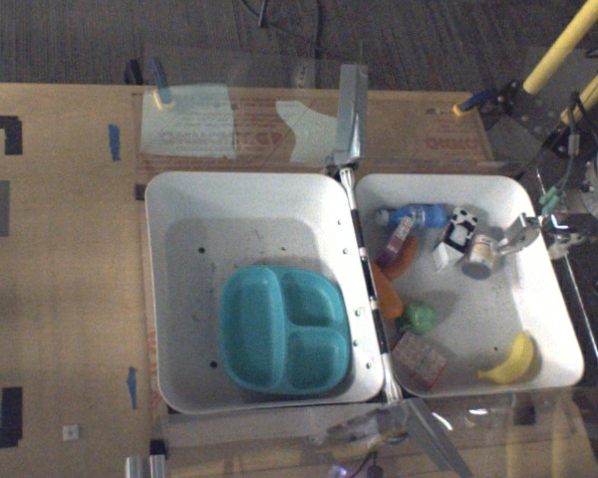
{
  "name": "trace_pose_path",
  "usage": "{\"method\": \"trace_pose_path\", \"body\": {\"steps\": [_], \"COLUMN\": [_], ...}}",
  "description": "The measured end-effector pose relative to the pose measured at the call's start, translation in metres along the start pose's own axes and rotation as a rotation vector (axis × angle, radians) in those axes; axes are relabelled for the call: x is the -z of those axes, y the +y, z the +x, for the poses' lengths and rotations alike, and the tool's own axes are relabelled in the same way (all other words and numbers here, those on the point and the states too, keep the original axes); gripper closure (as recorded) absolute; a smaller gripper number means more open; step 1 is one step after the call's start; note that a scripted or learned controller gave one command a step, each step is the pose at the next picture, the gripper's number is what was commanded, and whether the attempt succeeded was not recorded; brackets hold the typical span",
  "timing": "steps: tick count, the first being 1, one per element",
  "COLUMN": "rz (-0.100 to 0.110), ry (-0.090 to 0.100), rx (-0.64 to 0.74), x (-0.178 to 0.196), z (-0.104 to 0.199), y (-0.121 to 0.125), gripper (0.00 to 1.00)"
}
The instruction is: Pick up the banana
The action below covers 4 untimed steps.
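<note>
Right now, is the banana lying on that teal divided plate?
No. The banana lies on the floor of the right bin, near its front right corner, while the teal plate sits in the left bin.

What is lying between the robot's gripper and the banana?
Nothing visible. The gripper sits at the upper right of the right bin, beside a small can. The banana lies alone in the bin's lower right corner, with bare white floor between them.
</note>
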<state>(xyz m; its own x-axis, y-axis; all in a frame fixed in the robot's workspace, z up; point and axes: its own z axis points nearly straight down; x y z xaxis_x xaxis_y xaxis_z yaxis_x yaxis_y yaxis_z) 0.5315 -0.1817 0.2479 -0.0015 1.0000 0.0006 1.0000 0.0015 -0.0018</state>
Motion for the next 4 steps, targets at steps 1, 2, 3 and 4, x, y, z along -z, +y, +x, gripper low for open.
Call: {"method": "trace_pose_path", "body": {"steps": [1, 2, 3, 4], "rz": [-0.005, 0.000, -0.003, -0.004], "ry": [-0.003, 0.000, -0.002, 0.007], "rx": [0.240, -0.045, 0.043, 0.104], "x": [0.023, -0.053, -0.056, -0.151], "z": [0.077, 0.027, -0.036, -0.035], "y": [0.025, -0.052, -0.052, -0.049], "gripper": [0.00, 0.00, 0.00, 0.00]}}
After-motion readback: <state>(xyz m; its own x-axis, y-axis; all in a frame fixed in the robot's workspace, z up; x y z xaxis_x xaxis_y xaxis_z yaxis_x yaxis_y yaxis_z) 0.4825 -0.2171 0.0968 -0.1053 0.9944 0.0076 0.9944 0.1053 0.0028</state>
